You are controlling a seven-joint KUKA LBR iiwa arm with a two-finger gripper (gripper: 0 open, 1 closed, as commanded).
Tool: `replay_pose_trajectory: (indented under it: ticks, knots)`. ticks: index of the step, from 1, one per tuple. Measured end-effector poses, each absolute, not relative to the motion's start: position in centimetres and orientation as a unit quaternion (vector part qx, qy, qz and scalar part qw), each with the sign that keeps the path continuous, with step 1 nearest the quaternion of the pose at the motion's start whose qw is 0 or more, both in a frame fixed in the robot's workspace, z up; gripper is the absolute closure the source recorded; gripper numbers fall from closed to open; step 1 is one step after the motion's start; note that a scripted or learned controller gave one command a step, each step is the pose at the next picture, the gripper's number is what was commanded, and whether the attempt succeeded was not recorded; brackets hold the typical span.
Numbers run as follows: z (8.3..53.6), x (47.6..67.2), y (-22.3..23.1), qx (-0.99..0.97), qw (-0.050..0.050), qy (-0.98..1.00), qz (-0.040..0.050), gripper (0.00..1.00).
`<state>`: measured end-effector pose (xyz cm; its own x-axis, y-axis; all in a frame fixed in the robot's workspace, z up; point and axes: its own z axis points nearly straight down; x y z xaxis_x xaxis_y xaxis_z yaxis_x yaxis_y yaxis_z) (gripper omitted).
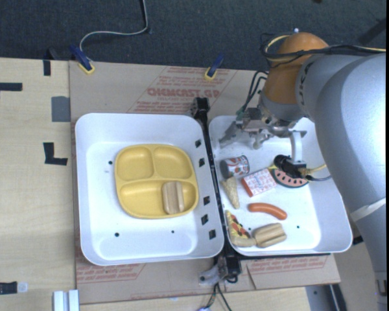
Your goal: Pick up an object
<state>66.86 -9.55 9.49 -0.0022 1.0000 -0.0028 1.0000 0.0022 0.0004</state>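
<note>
Toys are lying in the right bin (324, 235) beneath the gripper (259, 131), its state unclear; at twelve o'clock, cardboard (175, 92) is reading "CHEMCAST GP".

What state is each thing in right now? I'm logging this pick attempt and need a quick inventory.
gripper: low over the right bin's back, nothing seen held
yellow divided plate: flat in the left bin
bread slice: lying in the plate's front right compartment
can: on its side
hot dog sausage: lying flat, loose
watermelon slice: lying flat
bun: lying near the front rim
</note>
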Motion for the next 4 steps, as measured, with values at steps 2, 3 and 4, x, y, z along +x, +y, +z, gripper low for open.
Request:
replay_pose_trajectory:
  ticks: [2, 3, 4]
  knots:
    - [8.5, 66.8, -9.4, 0.707, 0.000, 0.707, -0.0007, 0.00]
    - [8.5, 66.7, -9.5, 0.707, 0.001, 0.708, -0.0001, 0.00]
    - [8.6, 66.9, -10.5, 0.707, 0.001, 0.708, 0.0001, 0.00]
